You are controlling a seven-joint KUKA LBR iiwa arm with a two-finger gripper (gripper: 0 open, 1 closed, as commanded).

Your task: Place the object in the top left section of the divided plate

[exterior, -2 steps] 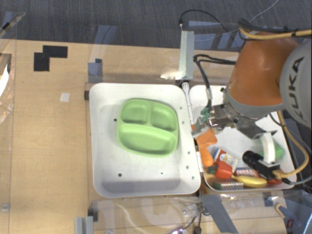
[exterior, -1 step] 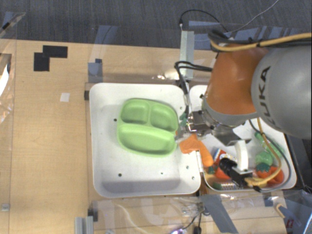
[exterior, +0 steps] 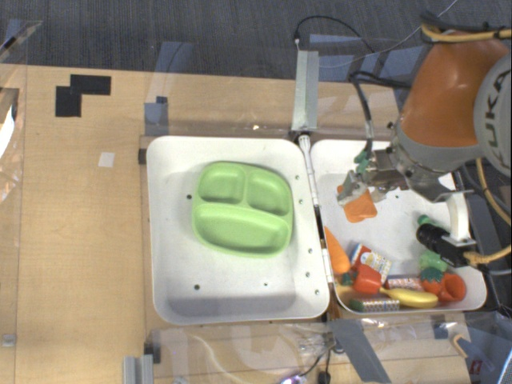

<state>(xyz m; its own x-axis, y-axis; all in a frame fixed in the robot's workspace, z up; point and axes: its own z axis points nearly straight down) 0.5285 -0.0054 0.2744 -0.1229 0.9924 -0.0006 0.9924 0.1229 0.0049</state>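
Note:
A green divided plate (exterior: pixel 242 208) lies in the left white bin (exterior: pixel 172 286), with two small sections at the back and one long section at the front. Its top left section (exterior: pixel 220 184) holds nothing. My gripper (exterior: pixel 358 187) hangs over the back of the right bin (exterior: pixel 400 222), well to the right of the plate. An orange wedge-shaped piece (exterior: pixel 361 207) sits right under the gripper's tip. Whether it is held or rests on the bin floor is unclear.
Toy food crowds the right bin's front edge: a carrot (exterior: pixel 338 253), a red cup (exterior: pixel 366 280), a yellow banana (exterior: pixel 410 297), a red and white packet (exterior: pixel 373 258) and a green and orange piece (exterior: pixel 442 277). A metal rail (exterior: pixel 307 94) runs back between the bins.

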